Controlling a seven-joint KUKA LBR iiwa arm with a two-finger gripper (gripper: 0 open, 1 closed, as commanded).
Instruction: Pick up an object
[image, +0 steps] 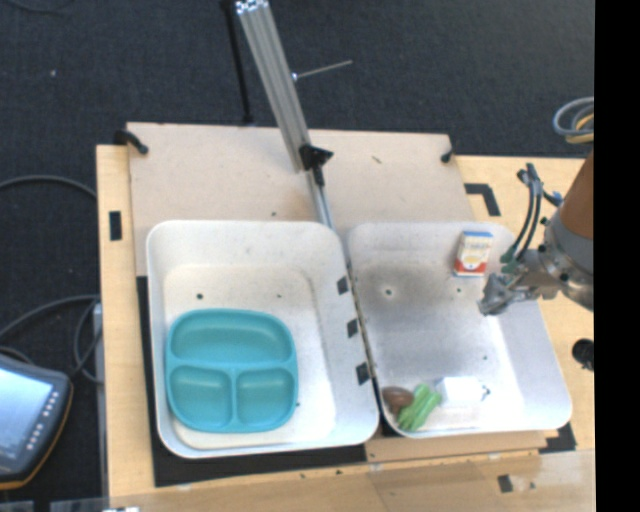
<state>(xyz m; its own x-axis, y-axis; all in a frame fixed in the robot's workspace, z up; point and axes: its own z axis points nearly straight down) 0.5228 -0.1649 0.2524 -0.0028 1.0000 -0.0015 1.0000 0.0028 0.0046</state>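
Note:
In the right bin (430, 330) a small white and orange box (473, 252) lies near the far wall. At the bin's near edge lie a green pod-shaped object (422, 407), a brown rounded object (397, 398) and a small white block (462, 389). My gripper (497, 296) hangs over the right side of this bin, just below and to the right of the box and apart from it. Nothing shows between its tips.
The left bin (250, 250) holds a teal divided tray (231, 369). A slanted metal pole (285, 100) rises from behind the bins. Cables (530, 200) run beside the arm at the right. A dark device (30, 410) sits off the bench at the left.

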